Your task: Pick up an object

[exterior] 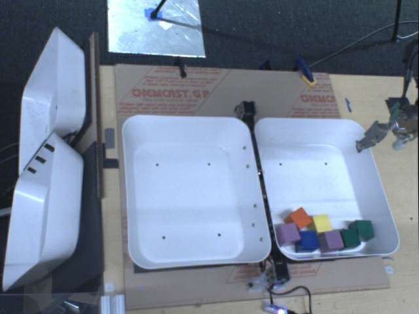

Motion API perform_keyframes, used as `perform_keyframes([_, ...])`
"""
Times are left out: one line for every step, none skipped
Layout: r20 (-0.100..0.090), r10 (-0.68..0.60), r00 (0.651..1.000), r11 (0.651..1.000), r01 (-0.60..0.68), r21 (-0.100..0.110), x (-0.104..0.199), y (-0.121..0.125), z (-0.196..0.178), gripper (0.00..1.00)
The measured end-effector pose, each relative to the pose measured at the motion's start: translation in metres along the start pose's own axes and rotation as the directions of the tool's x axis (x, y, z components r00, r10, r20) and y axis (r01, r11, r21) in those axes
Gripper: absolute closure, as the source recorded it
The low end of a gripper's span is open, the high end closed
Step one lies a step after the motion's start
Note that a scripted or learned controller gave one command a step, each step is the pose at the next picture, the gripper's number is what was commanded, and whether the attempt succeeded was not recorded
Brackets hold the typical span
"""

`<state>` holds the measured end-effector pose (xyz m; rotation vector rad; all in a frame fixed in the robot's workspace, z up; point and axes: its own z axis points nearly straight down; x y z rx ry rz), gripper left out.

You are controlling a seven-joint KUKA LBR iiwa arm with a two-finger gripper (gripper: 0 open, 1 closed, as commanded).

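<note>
1. Brown cardboard printed with red lettering covers the bench, and two shallow white bins sit side by side on it; dark carpet lies beyond the far edge.
2. Nearest the camera, a small tangle of wire and a clip lies on the cardboard just below the seam between the bins.
3. Along the near wall of the right bin, a cluster of small blocks is packed together toward its near right corner.
4. At the front of the cluster sit a blue block, a purple block and a green block, touching or nearly touching one another.
5. Just behind them are a second purple block, an orange block and a yellow block.
6. Beside it, the left bin shows a bare white floor dotted with a few small dark holes.
7. Farther back, at the right edge of the view, the gripper hangs over the far right rim of the right bin, well apart from the blocks.
8. Its grey finger points down and to the left; I cannot tell how far the jaws are parted, and nothing shows between them.
9. White moulded covers rest on the left side of the bench.
10. Farthest away, a shiny metal sheet lies on the carpet with a blue clamp on it.
</note>
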<state>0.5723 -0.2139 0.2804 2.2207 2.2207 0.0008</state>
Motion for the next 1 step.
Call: perform_keyframes([0.000,-0.002,1.000,1.000,0.002,0.001,0.0008,0.0744,0.0386,0.00])
